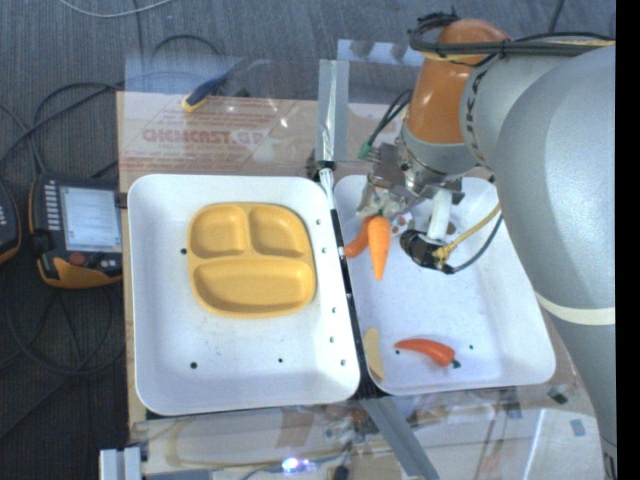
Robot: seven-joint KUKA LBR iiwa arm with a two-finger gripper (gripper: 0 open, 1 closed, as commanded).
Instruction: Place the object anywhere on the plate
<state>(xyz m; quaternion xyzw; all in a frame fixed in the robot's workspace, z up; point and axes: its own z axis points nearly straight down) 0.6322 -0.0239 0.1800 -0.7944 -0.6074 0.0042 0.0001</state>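
In the camera view, the arm (540, 118) is reaching in from the right over the right bin (500, 338), and the gripper (385, 213) is hanging near that bin's upper left corner; a carrot (379, 246) is hanging point-down directly beneath it, its top end seeming to sit between the fingers, so they are clenching on the carrot as far as this slanted look is telling; the yellow plate (252, 258), divided into three compartments, is lying in the left bin (160, 368), just across the shared wall; a red pepper (426, 350) is lying near the right bin's front edge, well apart from the carrot; the carrot is looking like a light, stiff toy with a smooth, probably slippery skin, and its taper is making the thick upper end the surest place to be pinching it, since a grip nearer the tip is likely to be squeezing it out.
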